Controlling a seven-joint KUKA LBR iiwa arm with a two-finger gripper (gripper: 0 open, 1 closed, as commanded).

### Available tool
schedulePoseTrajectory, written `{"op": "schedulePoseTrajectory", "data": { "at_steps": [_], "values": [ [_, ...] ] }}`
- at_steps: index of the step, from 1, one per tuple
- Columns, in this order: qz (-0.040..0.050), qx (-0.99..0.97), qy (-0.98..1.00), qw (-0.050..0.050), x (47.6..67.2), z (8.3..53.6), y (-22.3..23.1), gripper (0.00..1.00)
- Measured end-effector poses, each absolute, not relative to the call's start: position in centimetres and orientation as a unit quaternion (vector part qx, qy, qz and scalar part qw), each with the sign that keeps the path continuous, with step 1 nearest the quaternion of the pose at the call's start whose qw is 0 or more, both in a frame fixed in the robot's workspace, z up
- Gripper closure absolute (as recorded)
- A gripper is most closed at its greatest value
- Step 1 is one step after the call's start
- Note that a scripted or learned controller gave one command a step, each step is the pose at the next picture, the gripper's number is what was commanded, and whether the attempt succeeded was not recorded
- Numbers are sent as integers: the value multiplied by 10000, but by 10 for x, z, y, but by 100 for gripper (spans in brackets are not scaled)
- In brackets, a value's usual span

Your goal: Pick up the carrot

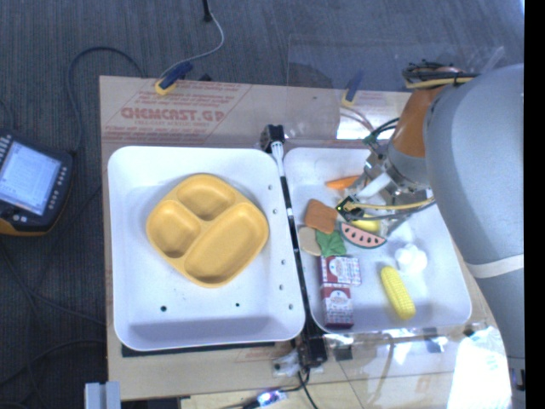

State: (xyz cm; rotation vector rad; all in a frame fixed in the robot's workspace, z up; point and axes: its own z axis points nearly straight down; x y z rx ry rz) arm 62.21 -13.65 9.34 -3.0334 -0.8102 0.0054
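Desk (183,100): brown board top, printed lettering at the far left, two shallow white bins side by side on it.

Arm (490,177): grey, bulky, reaches in from the right, orange band above the wrist; it hangs over the right bin's far right part.

Left bin (136,305): holds a yellow divided plate (207,228) with three compartments, roughly central.

Right bin (443,301): crowded with toy food.

Handheld screen unit (30,181): on the carpet left of the desk, cable looping off behind it.

Red carton (338,290): lies lengthwise near the bin's front left.

Corn cob (397,291): yellow, right of the carton, apart from it.

Watermelon slice (364,235): mid-bin, just below the wrist.

Brown toast-like piece (321,216): left of the watermelon, with a green leaf piece (331,243) just below it.

Pincer (368,204): low over the bin's middle, wrapped in cables (whether its fingers are apart or together I cannot tell).

Carrot (342,182): orange, lying on the bin floor at the far side, just left of the pincer, nothing clamped on it.
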Motion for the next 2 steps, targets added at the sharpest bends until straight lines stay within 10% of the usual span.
{"op": "schedulePoseTrajectory", "data": {
  "at_steps": [1, 2],
  "values": [
    [248, -9940, -1050, 160, 647, 93, -135, 0],
    [100, -9941, -1075, 60, 651, 102, -135, 100]
  ]
}}
